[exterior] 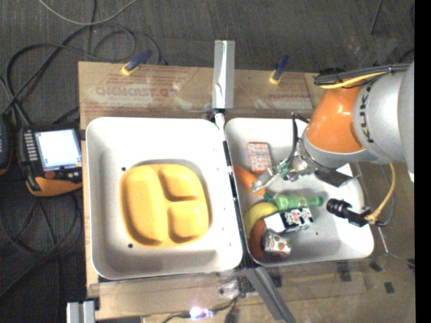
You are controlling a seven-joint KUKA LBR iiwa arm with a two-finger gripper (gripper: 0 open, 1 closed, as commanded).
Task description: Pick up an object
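Right bin (pixel 350 244), 1 green bottle (pixel 294 200), 1 lemon (pixel 258 213), 1 carrot (pixel 243 177), end effector (pixel 273 178) grip unclear, left bin (pixel 101 200), 1 yellow tray (pixel 165 202)

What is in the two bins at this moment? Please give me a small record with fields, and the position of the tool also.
left bin: holds a yellow divided tray, lying flat near the middle
right bin: holds a small orange-pink packet, an orange carrot-like item, a green bottle, a yellow lemon-like fruit, a small black and white carton, a red and white carton
tool: low over the right bin, between the packet and the green bottle
held object: none visible between the fingers
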